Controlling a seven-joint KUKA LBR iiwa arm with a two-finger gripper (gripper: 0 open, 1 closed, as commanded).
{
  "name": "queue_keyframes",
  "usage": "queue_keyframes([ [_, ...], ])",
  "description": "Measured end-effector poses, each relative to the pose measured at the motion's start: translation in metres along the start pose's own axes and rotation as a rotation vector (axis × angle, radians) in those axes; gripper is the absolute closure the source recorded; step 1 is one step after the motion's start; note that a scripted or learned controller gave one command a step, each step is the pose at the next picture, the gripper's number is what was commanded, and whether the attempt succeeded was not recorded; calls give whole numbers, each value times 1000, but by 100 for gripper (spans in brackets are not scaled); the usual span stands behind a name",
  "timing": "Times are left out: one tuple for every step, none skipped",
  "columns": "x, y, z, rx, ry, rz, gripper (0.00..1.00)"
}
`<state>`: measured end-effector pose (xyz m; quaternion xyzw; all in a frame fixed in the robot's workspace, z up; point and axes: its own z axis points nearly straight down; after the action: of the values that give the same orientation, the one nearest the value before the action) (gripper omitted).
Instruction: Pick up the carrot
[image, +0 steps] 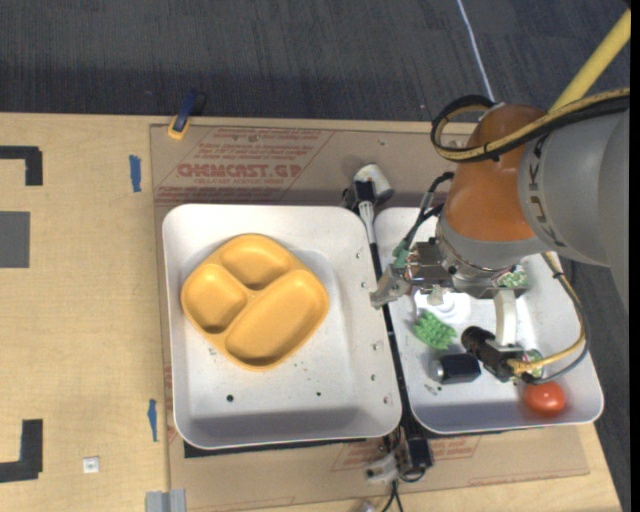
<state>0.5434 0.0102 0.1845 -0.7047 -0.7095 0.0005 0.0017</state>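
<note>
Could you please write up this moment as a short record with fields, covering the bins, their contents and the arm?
left bin: holds a yellow three-compartment plate
right bin: holds a green toy, a black cylinder and a red tomato-like ball
carrot: cannot be made out among the items
arm: reaches in from the right, over the right bin's upper part
gripper: low over the right bin, just above the green toy
base: cardboard sheet under both bins
</note>
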Motion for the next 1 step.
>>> queue_keyframes([
  [67,12,0,-3,-1,77,0],
])
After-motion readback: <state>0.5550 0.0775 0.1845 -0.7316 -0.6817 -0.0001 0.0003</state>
